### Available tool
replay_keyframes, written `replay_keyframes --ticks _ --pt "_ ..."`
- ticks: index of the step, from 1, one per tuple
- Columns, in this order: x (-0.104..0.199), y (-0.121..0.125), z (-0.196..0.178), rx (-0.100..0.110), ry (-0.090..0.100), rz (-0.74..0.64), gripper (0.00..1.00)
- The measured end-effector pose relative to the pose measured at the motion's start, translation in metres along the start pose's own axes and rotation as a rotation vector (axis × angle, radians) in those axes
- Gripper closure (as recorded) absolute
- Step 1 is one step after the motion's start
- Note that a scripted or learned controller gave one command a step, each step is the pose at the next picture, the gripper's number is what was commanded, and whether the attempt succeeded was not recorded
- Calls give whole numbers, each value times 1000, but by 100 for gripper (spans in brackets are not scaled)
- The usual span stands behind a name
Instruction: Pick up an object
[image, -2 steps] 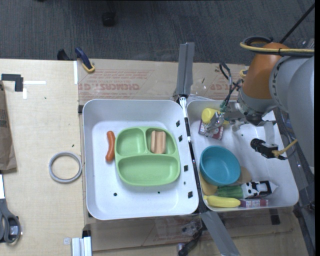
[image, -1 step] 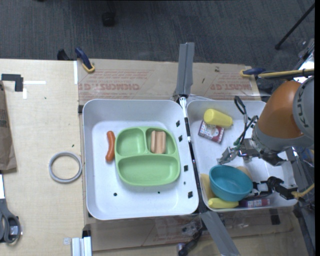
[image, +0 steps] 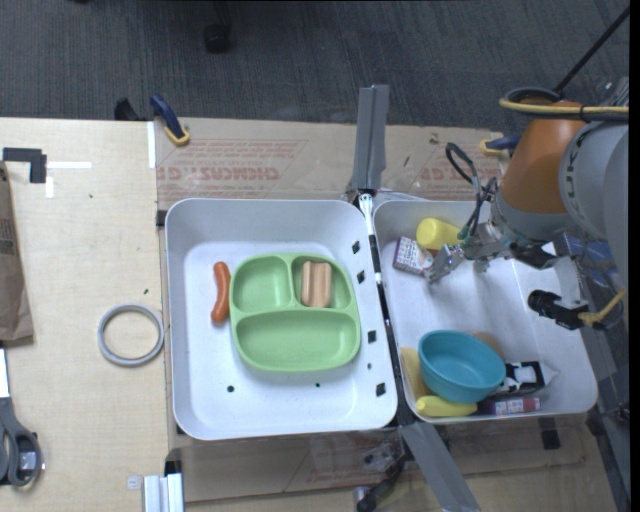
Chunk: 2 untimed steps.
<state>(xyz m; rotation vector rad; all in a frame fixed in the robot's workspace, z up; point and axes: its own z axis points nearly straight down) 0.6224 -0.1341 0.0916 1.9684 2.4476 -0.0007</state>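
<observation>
My gripper (image: 443, 264) hangs over the upper part of the right bin (image: 560, 345). It is just right of a small grey and purple box (image: 408, 256) and below a yellow cup (image: 436, 233). I see nothing in its grasp. Lower in the same bin sits a blue bowl (image: 460, 365), with a yellow banana (image: 440, 404) under its front edge. A black and white item (image: 524, 377) and a small tube (image: 510, 404) lie at the front right.
The left bin (image: 190, 330) holds a green divided plate (image: 295, 340) with a sausage (image: 316, 284) in its upper right compartment. An orange sausage (image: 220, 292) lies left of the plate. A grey ring (image: 131, 333) rests on the bench at the left.
</observation>
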Motion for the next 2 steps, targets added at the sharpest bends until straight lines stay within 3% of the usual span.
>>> replay_keyframes --ticks 1,2 --pt "-19 -7 -1 0 -1 245 0" --pt "-25 28 -37 16 4 176 0"
